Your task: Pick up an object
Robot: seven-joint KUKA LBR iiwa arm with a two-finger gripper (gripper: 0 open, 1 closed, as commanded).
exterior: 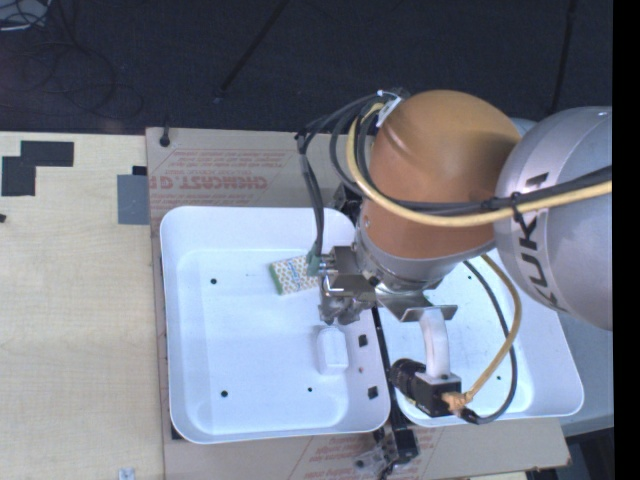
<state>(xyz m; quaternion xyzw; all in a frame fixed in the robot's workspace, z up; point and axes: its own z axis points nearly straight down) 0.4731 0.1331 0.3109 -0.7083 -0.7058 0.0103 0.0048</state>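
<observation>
Bulk of the arm, orange and grey, hid much of the right bin and the seam between the two bins. The tool hung over the left bin near its right wall; I could not tell how it stood or whether it held anything. A small white object lay on the bin floor just below it, pale and hard to make out. A green patterned packet lay tilted just left of the tool.
</observation>
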